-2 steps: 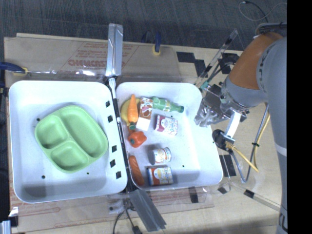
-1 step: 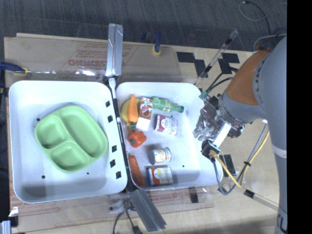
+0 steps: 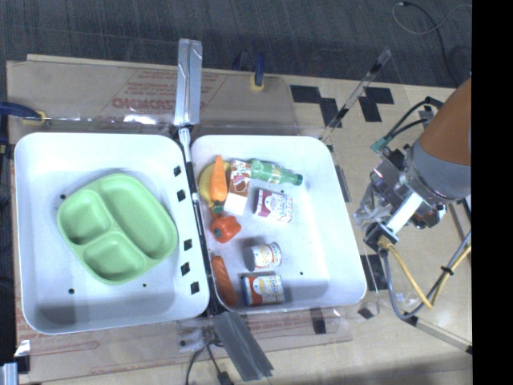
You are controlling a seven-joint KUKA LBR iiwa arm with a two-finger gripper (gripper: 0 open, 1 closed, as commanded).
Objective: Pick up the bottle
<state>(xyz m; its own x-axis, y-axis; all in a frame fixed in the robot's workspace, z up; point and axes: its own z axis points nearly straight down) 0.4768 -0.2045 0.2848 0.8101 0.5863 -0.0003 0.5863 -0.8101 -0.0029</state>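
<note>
The bottle is green with a red label and lies on its side near the back of the right bin, cap pointing right. My gripper hangs outside that bin, past its right rim and over the bench, well apart from the bottle. Nothing shows between its fingers.
Around the bottle lie a banana, a white block and a small carton. Toward the front are a red pepper, two cans and a carrot. A green divided plate sits in the left bin.
</note>
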